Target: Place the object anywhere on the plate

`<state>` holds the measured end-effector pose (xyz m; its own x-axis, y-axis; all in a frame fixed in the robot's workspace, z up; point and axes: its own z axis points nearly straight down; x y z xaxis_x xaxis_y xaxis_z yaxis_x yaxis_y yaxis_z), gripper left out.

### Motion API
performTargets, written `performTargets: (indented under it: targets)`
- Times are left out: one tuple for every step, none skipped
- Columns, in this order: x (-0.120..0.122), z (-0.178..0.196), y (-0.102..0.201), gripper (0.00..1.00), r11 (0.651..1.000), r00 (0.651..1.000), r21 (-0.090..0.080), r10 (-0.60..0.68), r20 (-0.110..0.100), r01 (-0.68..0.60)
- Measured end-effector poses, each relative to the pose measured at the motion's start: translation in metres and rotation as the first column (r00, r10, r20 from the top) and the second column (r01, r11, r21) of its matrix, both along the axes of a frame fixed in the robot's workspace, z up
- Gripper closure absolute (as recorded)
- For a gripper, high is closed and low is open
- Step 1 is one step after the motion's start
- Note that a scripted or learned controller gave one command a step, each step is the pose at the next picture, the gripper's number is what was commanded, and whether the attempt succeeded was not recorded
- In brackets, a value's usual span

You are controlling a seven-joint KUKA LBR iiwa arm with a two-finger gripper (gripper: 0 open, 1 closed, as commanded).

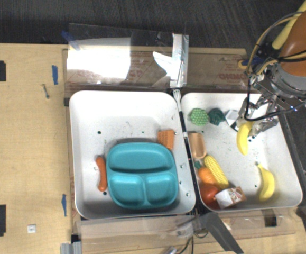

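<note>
banana under the hand (242, 138): yellow, smooth and curved, in the right bin at about 1 o'clock of that bin's middle, its upper end right at the hand's tips; whether it is gripped i cannot tell.
hand (254, 121): thin metal parts and dark cables below a grey wrist with an orange band, over the right bin's upper right; how far open, cannot tell.
plate (140, 174): teal, glossy plastic, rounded rectangle with three compartments, in the left bin toward 5 o'clock.
second banana (266, 183): yellow, curved, at 4 o'clock in the right bin, well apart from the first.
green pieces (198, 116): a knobbly light green lump with a darker teal one just beside it, at 11 o'clock in the right bin.
corn (215, 171): yellow, ridged cob, lying at a slant near the bin's left wall.
tomato (207, 193): red and orange rounded shapes at 7 o'clock, touching the corn.
small carton (230, 196): white with red print, at 6 o'clock.
carrot (102, 173): orange, slim, just beside the plate at 9 o'clock.
orange block (166, 138): ribbed, at the plate's 1 o'clock.
bins (84, 110): shallow, white, side by side.
desk (20, 142): pale wood-toned board.
</note>
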<state>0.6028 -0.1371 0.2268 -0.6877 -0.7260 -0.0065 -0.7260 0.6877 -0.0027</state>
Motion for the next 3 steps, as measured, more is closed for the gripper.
performTargets:
  targets:
    - [-0.069,0.044,0.101,1.00,1.000,1.000,0.000,0.023,0.003,-0.023]
    - [-0.103,0.047,0.170,1.00,0.999,0.999,0.000,0.051,-0.002,-0.051]
    - [-0.072,0.040,0.221,1.00,0.994,0.994,0.002,-0.113,0.001,0.113]
